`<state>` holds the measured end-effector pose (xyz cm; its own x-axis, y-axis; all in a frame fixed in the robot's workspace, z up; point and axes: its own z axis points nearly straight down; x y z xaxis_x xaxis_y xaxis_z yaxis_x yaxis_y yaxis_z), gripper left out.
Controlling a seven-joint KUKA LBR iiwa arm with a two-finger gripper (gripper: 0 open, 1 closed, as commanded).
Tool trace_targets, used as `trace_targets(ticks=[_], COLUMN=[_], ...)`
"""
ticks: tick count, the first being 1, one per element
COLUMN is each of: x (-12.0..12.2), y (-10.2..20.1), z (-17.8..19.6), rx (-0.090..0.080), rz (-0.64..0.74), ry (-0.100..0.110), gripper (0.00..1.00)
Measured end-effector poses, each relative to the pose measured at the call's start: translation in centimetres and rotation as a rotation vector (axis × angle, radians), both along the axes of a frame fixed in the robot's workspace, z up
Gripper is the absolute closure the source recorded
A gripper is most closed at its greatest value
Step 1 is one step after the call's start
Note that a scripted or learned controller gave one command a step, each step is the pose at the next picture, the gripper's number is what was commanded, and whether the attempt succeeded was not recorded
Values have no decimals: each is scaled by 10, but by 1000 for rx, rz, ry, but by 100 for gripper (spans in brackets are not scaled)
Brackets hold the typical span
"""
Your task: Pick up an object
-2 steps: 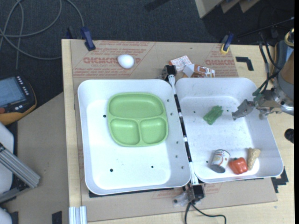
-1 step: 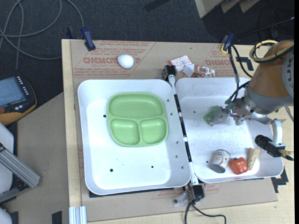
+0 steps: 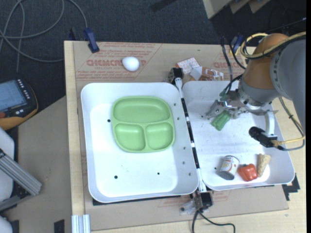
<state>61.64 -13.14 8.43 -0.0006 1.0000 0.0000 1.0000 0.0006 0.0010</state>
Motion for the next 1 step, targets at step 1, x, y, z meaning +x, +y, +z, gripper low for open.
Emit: trace_targets(ticks=[1], x=[1], y=[0], z=[11], rx=[-1], rz=[1], ry=[-3], gripper=[100])
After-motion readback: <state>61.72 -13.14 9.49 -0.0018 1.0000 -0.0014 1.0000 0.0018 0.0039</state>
